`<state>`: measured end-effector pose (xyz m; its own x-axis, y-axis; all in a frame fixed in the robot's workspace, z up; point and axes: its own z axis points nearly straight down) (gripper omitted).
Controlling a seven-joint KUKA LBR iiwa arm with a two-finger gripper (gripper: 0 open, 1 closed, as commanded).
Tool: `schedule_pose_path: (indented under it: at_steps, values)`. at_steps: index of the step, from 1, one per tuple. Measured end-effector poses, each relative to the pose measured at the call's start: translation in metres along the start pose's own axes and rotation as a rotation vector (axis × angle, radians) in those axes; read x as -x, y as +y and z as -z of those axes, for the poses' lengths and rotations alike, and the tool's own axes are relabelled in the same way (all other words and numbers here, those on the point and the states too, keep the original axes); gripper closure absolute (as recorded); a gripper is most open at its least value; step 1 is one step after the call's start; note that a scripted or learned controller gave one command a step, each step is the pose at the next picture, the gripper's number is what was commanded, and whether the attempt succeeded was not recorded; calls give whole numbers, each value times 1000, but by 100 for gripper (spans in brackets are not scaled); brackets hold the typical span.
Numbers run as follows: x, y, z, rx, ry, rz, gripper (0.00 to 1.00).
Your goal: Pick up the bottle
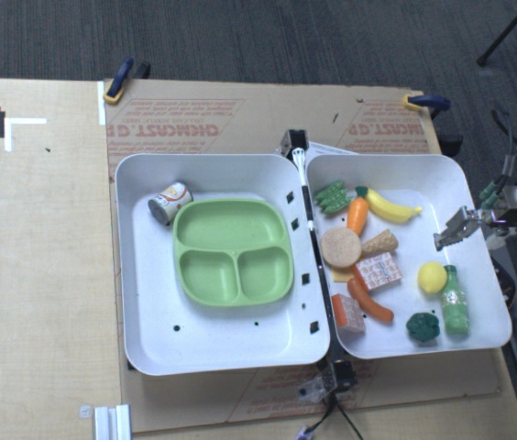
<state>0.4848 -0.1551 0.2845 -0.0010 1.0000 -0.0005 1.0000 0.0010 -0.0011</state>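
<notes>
Pincer above green bottle; cardboard print mirrored, unreadable.

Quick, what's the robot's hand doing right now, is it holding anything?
Hand: above the right bin's right edge, holding nothing; open or closed cannot be told. Bottle lies in the bin.

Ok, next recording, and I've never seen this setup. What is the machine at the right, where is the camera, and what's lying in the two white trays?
One camera looks down at a slant on a bench with two shallow white bins. The robot arm reaches in from the right; its hand hovers over the right bin's edge, holding nothing I can see. That bin holds toy food: a banana, carrot, lemon, broccoli, and the green bottle it should pick up, lying near the right wall. The left bin holds a green divided plate and a small can.
</notes>
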Motion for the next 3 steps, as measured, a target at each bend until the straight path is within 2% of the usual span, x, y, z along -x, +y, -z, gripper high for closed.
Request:
schedule_pose_path:
  at_steps: [1,2,3]
  values:
    - [49,-7,-179,0,1,-72,0]
    - [50,-7,-170,0,0,-74,100]
    - [27,-7,-80,0,0,-337,100]
